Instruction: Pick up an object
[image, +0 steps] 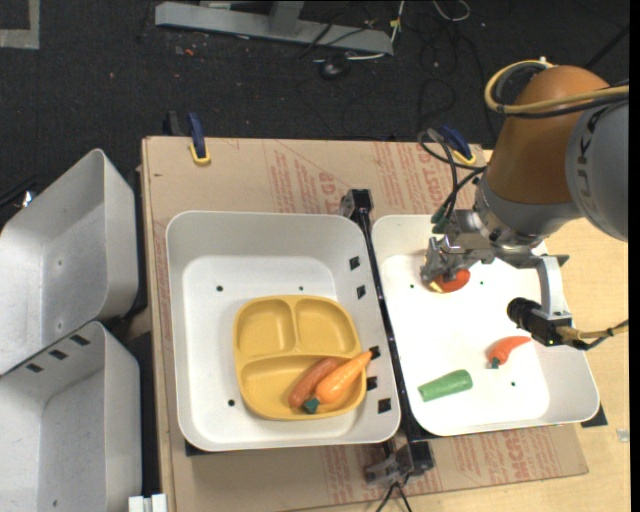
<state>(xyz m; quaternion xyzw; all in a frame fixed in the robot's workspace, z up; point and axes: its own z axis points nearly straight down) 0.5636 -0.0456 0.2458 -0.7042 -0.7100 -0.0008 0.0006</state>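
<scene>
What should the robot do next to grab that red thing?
Probably lower a little and close on it. The tool sits right over the red object in the right bin, hiding part of it, and nothing shows the object gripped or lifted yet.

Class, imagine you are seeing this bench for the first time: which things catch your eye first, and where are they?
The yellow divided plate in the left bin stands out, with a carrot in its front compartment. In the right bin, the end effector sits low over a red object near the back, with a green piece in front.
</scene>
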